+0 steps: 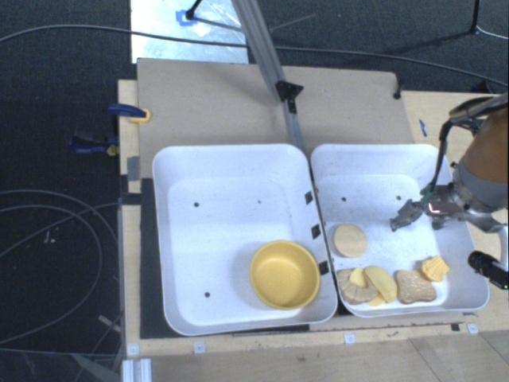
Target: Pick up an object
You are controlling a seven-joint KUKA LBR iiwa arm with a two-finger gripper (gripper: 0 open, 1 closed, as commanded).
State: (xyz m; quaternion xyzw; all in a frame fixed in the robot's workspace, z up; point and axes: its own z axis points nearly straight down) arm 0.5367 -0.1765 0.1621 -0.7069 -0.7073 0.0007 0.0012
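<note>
Reaching in from the right, I hang my two-finger gripper over the right shallow white bin, fingers spread with nothing between them. Below and to the left of my fingertips lies a flat round tan disc on the bin floor, apart from them. Along the near edge of this bin sits a cluster of small pieces: a pale yellow banana-shaped piece overlapping a tan lump, a brown bread-slice-shaped piece just beside it, and a small yellow ridged chunk at the right end. Over in the left shallow white bin, a yellow round bowl rests upright near its near right corner.
</note>
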